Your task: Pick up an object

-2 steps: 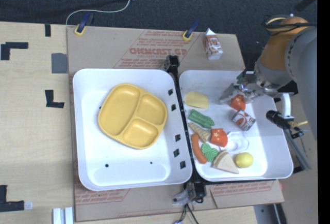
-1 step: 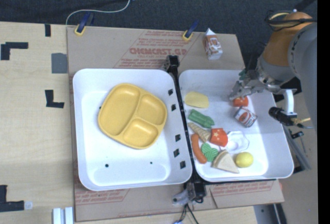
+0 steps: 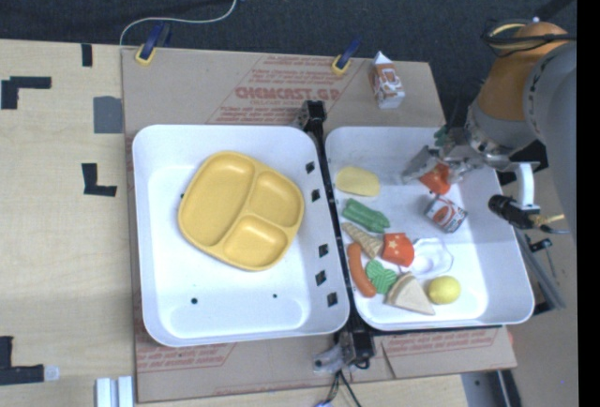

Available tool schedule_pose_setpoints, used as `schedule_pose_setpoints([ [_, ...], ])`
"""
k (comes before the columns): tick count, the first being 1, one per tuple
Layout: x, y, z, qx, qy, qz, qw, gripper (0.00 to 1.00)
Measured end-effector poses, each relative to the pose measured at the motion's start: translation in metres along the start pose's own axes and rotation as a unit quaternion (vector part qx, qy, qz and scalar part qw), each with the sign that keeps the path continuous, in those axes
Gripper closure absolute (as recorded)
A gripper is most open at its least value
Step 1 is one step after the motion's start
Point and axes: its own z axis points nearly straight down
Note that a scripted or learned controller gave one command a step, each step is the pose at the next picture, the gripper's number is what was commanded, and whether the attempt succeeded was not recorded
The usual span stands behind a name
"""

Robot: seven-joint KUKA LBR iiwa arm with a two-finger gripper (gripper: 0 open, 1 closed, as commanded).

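Note:
My gripper (image 3: 437, 169) hangs over the upper right part of the right bin (image 3: 497, 302), at the end of the grey arm with its orange band (image 3: 511, 82). A small orange-red toy piece (image 3: 436, 180) sits between its grey fingers, and the gripper is shut on it. Just below it a small silver can (image 3: 447, 214) lies on the bin floor. Lower in the same bin lie a pale yellow piece (image 3: 358, 181), a green pod (image 3: 366, 215), a red pepper (image 3: 397, 249), a carrot (image 3: 359, 268), a wedge (image 3: 410, 294) and a lemon (image 3: 443, 289).
The left bin (image 3: 159, 302) holds a yellow divided plate (image 3: 241, 209). A small carton (image 3: 387, 82) stands on the cardboard behind the right bin. A black divider (image 3: 323, 208) runs between the bins. A cable (image 3: 202, 19) crosses the dark cloth at the back.

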Motion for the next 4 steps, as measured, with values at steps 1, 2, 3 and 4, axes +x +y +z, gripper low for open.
schedule_pose_setpoints([
  [1, -0.005, -0.025, 0.011, 0.001, 0.001, 0.001, 1.0000, 0.00],
  [2, 0.046, 0.017, 0.011, 0.000, 0.002, -0.001, 1.0000, 0.00],
  [3, 0.043, 0.015, 0.000, 0.001, 0.001, 0.000, 1.0000, 1.00],
  [4, 0.143, 0.014, -0.095, -0.002, 0.004, -0.004, 1.0000, 1.00],
])
